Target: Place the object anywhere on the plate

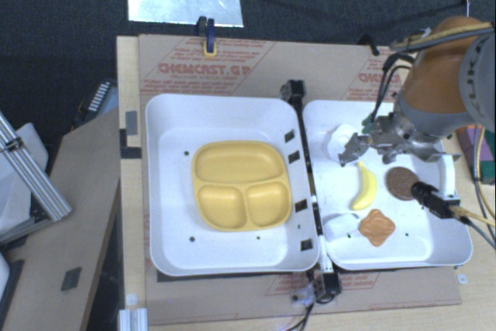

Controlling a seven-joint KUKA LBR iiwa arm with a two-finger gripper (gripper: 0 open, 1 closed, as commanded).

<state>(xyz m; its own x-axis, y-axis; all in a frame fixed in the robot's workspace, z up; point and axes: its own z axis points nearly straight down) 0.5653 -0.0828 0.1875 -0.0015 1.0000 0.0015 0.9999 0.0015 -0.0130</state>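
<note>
You have 2 shallow white bins side by side, and the yellow plate (pixel 236 184) serves as your landmark. It is a smooth, rounded-corner plastic tray with 3 compartments, 1 wide one at the back and 2 smaller ones in front, and it sits in the middle of the left bin (pixel 167 128). Nothing lies on it.

To the right of the plate, across the divider, the right bin (pixel 446 248) holds the loose items. Nearest the plate on that side is the banana (pixel 364 188), a small curved yellow piece with a glossy skin, lying flat on the bin floor. Further right of it is a round, dark brown disc (pixel 401 183) with a matte face. Toward the front from the banana is an orange-tan cookie (pixel 377 228), lumpy-edged and rough.

The gripper (pixel 355 149) hangs over the right bin, just behind the banana's upper tip and well to the right of the plate. Its fingers look spread, with nothing between them; the banana lies just below them, apart from them
</note>
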